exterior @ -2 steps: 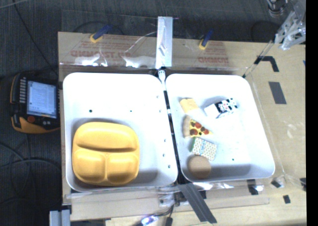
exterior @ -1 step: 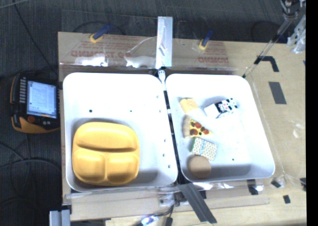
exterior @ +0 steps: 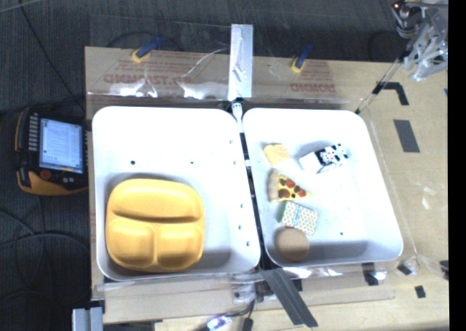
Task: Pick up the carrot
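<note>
Near left, a big yellow loaf (exterior: 154, 222) is filling the left bin's (exterior: 167, 129) near half. In the right bin (exterior: 364, 198), small bits are lying loose along its left side: brown lump (exterior: 293, 244), green wafer (exterior: 299, 217), pizza slice (exterior: 287, 188), black & white block (exterior: 331, 156). Carrot: can't pick one out w/ certainty among them. Far right, the arm (exterior: 426, 28) is hanging beyond the worktop (exterior: 415, 177), prob. to leave the bins unblocked. Jaws: can't tell.

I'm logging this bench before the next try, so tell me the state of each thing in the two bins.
Yellow loaf-shaped toy: lying flat in the left bin.
Pizza slice: lying flat in the right bin.
Black-and-white toy: lying apart, near the bin's far side.
Brown round thing: resting against the near wall.
</note>
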